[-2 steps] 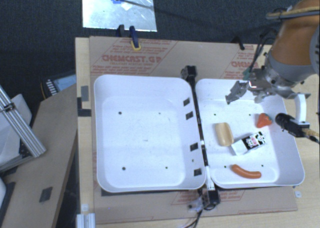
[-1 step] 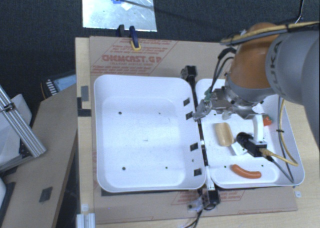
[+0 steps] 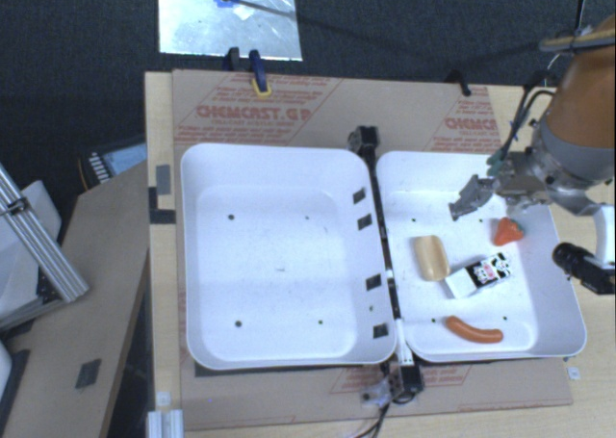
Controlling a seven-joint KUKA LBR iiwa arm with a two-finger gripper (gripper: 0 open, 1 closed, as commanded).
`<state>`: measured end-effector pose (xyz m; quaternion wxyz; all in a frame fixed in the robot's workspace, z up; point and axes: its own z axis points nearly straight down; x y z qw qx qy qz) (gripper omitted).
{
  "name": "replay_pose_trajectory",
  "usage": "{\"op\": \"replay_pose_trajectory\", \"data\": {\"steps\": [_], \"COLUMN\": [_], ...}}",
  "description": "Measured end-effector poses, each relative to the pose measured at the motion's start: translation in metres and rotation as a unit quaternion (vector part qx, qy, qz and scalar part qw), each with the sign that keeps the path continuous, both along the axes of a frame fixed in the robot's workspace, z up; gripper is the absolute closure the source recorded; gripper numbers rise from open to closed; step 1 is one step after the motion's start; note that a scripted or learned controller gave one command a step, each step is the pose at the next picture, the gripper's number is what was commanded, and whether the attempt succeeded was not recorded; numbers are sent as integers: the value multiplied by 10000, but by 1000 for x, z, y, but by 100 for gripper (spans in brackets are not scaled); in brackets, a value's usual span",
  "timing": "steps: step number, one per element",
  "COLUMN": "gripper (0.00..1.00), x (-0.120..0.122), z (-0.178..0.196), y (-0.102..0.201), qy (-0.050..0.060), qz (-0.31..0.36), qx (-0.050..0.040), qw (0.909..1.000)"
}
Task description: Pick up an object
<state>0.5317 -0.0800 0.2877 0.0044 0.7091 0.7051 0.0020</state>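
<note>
The right bin (image 3: 553, 330) holds a tan bread-shaped piece (image 3: 432, 258), a small white carton with black spots and a pink mark (image 3: 480, 274), an orange sausage (image 3: 473, 331) near the front wall, and a small orange-red piece (image 3: 508, 230). My gripper (image 3: 470, 198) hangs over the back half of this bin, up and left of the orange-red piece and behind the tan piece. Nothing shows in its grasp.
The left bin (image 3: 207, 330) lies beside the right one, with a black clip strip (image 3: 380, 253) along the shared wall. The arm's orange band (image 3: 587, 104) rises at the right edge. A black part (image 3: 582, 268) juts in over the right bin's right rim.
</note>
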Motion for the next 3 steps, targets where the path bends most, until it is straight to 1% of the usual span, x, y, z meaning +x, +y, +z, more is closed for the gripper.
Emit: {"op": "replay_pose_trajectory", "data": {"steps": [1, 2, 3], "gripper": [0, 0, 0], "x": [-32, -46, 23], "z": [-94, -115, -97], "y": [59, -23, -134], "qy": [85, 55, -3], "qz": [64, -7, 2], "qx": [32, 5, -32], "qw": [9999, 10000, 10000]}}
